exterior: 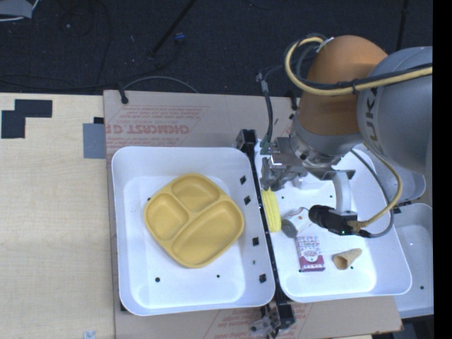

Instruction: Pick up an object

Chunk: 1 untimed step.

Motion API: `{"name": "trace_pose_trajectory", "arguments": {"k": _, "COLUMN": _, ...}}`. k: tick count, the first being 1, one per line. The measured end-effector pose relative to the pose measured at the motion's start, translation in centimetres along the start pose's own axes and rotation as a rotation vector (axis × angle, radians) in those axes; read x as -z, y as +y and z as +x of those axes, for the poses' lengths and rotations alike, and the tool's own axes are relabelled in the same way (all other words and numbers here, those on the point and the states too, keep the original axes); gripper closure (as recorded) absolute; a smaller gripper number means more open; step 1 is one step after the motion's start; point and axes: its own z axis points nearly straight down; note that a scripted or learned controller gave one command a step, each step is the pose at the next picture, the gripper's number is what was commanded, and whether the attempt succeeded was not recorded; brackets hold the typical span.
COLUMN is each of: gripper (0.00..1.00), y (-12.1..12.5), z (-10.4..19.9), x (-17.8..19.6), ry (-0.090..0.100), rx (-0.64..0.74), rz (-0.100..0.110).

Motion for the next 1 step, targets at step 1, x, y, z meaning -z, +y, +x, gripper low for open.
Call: {"name": "trace_pose_trajectory", "arguments": {"k": 1, "gripper": 1.00, "y": -0.58, "z": 4.45, "x": -0.38, "ry": 0.000, "rx": 0.001, "rz": 0.000}}
